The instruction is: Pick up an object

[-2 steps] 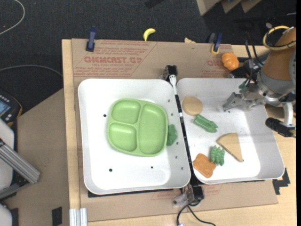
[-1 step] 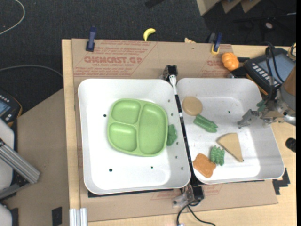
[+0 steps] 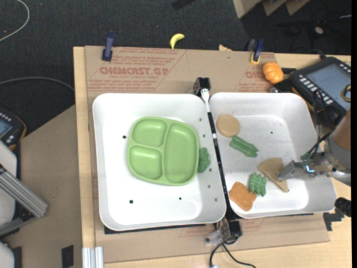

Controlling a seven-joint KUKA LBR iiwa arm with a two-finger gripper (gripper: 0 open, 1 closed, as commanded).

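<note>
Brown cardboard is spread over the bench, and two white bins are set on it side by side. The left bin (image 3: 111,166) is taken up by a green tray (image 3: 163,151) with three parts, and a small green leafy toy (image 3: 203,159) is tucked just beside its right edge. Five small things are scattered in the right bin (image 3: 290,108) — a round tan disc (image 3: 227,125), a green pod (image 3: 244,146), a tan wedge (image 3: 272,171), a green bunch (image 3: 257,183) and an orange piece (image 3: 242,196). The gripper (image 3: 291,170) is reached in from the right and is seen low over the right bin, right at the tan wedge. Whether the fingers are open or closed cannot be told — nothing is seen held between them.
</note>
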